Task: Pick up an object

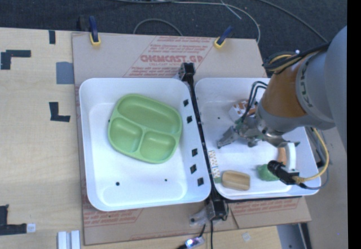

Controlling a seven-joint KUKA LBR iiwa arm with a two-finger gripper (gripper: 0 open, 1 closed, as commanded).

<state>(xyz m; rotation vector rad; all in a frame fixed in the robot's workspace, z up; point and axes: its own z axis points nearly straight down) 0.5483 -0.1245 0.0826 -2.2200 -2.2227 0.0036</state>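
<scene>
- Camera view from above, at a slant: two white bins side by side on a cardboard sheet (169, 53) on the bench (34, 146).
- Left bin (93, 186): holds a green tray (145, 128) with three compartments, lying flat toward the bin's upper middle.
- Right bin (211, 92): entered from the right by the arm (293, 95), grey with an orange band, covering much of the bin's right half.
- Hand (228, 139): low over the middle of the right bin, grey fingers pointing left and slightly down in the picture; too dark and small to tell whether apart or together, so cannot tell.
- Nothing clearly seen between the fingers.
- Tan block (235, 180): near the front wall of the right bin, just below the hand, apart from it; long axis running roughly left to right, lying flat.
- Green object (263, 172): just right of the block, partly hidden behind a black cable end; shape hard to make out.
- Small white-and-orange item (238, 109): above the hand, half hidden by the arm and cables, not identifiable.
- White-and-orange cylinder (290, 156): beside the wrist, upright in the picture; whether loose or part of the arm unclear.
</scene>
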